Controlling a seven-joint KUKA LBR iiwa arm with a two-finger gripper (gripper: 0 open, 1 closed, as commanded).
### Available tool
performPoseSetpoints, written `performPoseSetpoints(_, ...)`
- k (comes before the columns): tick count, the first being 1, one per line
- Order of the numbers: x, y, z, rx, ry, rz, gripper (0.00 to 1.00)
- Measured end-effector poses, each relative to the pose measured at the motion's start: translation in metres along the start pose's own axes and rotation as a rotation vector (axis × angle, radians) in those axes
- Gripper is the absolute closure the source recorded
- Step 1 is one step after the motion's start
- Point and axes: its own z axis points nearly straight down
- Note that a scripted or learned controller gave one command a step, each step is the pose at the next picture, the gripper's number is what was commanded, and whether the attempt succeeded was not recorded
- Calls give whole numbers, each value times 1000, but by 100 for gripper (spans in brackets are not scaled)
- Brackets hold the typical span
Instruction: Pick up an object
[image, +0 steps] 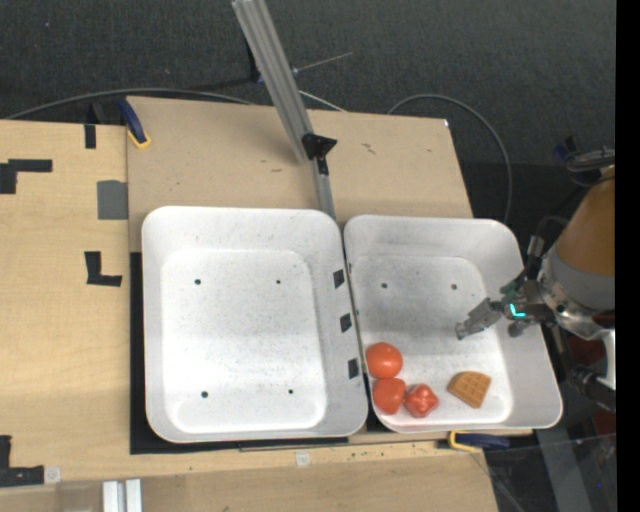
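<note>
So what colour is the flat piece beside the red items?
Tan-orange, clearest in the camera view.

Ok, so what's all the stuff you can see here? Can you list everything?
bins: 2, white, side by side on the bench
round fruits: 2, orange-red, near-left corner of the right bin, touching
lumpy fruit: 1, red, right bin, just right of the nearer round fruit
cracker: 1, tan, right bin near its front edge
pole: 1, grey metal, slanting down to the gap between the bins
clamp: 1, blue and yellow, far-left corner of the bench
arm: 1, grey with orange band, at the right
claw: 1, dark, over the right bin's right side, holding nothing
</note>
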Motion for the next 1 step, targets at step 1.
performPoseSetpoints(1,1,1,-2,-4,0,-3,0)
